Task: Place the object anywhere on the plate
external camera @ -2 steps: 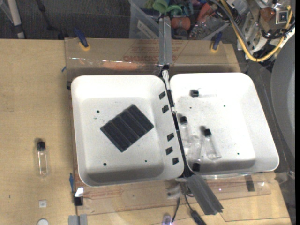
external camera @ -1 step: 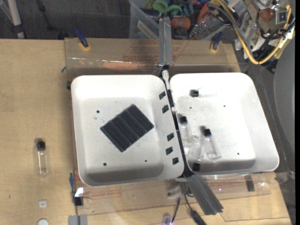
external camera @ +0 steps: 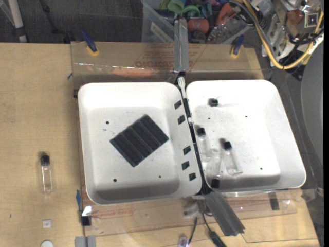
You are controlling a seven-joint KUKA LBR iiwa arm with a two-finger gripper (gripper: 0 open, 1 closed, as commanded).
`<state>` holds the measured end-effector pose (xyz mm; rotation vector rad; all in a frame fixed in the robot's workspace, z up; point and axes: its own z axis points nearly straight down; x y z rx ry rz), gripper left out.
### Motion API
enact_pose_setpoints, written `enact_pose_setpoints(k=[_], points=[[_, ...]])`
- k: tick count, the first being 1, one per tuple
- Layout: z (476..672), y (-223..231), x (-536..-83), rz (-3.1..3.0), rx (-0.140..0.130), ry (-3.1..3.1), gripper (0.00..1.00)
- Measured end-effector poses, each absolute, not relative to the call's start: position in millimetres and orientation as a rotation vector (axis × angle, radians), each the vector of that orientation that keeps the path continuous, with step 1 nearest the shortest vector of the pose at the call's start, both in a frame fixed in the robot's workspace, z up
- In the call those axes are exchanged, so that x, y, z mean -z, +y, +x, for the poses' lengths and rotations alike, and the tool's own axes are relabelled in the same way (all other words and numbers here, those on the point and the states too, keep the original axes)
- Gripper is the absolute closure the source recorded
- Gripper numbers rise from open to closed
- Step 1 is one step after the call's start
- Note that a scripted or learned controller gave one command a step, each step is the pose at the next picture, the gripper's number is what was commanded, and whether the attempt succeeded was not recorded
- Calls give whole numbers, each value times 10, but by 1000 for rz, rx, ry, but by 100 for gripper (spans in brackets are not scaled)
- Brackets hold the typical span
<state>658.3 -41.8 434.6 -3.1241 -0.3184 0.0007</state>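
The dark ribbed plate (external camera: pixel 140 140) is lying flat in the left bin (external camera: pixel 103 176), turned cornerwise so that it is sitting like a diamond. The likely objects, two clear vials, are lying in the right bin (external camera: pixel 262 117), across the divider from the plate. One vial (external camera: pixel 204 144) is resting just beside the divider, and the other vial (external camera: pixel 231 158) is lying a little to its right. Both are pointing their black caps toward the far side, so their long axes are running near to far, tilting slightly. A loose black cap (external camera: pixel 213 103) is sitting farther back. How wide the claw is standing, or whether it is carrying anything, I cannot tell. Judging by this layout, the coming carry is heading leftward over the divider.
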Motion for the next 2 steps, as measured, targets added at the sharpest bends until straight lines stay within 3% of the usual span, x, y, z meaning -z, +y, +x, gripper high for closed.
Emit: enact_pose_setpoints(k=[2], points=[[6613,-214,-4351,-3116,-1,-406,100]])
